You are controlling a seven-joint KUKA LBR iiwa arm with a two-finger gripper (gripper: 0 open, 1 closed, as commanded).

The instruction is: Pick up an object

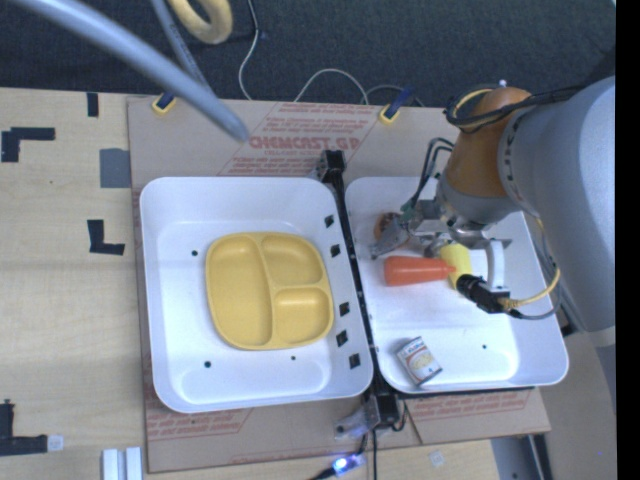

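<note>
In the right bin lies an orange carrot-shaped toy, pointing left-right, with a yellow piece touching its right end. My gripper hangs low over the bin just above and behind the carrot's left part. A small reddish-brown object sits by the gripper's left side. A small tin can lies near the bin's front wall. The arm's orange band rises behind the gripper.
The left bin holds a yellow divided plate. A black divider with clips separates the two bins. A grey pole crosses the upper left, and a yellow-black cable trails right of the carrot.
</note>
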